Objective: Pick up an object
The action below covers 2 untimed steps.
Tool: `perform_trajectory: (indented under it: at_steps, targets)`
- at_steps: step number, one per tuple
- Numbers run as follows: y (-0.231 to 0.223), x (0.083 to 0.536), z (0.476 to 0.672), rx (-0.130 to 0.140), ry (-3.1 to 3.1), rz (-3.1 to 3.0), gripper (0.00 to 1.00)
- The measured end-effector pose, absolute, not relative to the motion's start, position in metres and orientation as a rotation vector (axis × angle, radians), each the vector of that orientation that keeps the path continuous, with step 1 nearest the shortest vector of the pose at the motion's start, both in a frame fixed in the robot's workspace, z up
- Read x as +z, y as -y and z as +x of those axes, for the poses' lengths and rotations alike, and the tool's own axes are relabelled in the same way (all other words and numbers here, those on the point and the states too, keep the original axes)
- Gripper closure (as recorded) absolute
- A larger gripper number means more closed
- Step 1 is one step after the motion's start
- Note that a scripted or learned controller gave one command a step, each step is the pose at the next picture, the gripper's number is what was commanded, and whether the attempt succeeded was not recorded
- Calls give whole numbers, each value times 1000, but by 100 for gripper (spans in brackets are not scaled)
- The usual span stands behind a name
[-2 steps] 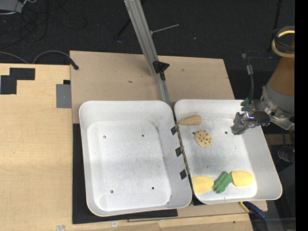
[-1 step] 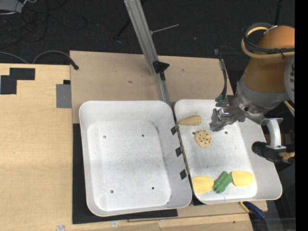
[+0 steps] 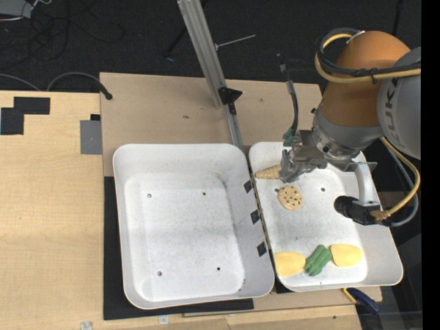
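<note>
My gripper hangs low over the upper left part of the right bin. A tan cone lies level by that bin's left rim. Its tip points left and its wide end runs in under the gripper's tip. Whether the cone is gripped or only touched cannot be made out. A round speckled cookie lies on the bin floor just below the gripper. Near the front wall, a green piece sits between two yellow pieces.
The left bin stands beside the right one, and dark clips sit along their shared edge. A slanted metal rail rises behind the bins. A black fitting with a cable overhangs the right bin's right side.
</note>
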<state>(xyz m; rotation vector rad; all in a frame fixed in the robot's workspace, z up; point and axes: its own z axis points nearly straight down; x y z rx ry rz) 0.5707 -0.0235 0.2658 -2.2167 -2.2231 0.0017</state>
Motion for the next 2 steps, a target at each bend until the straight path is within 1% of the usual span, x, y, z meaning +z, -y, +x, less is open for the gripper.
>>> perform_trajectory:
  at_steps: [1, 2]
  targets:
    - [-21, 249, 581, 4, 2222, -2215, 100]
    - [-80, 239, 596, 2, 2224, -2215, 100]
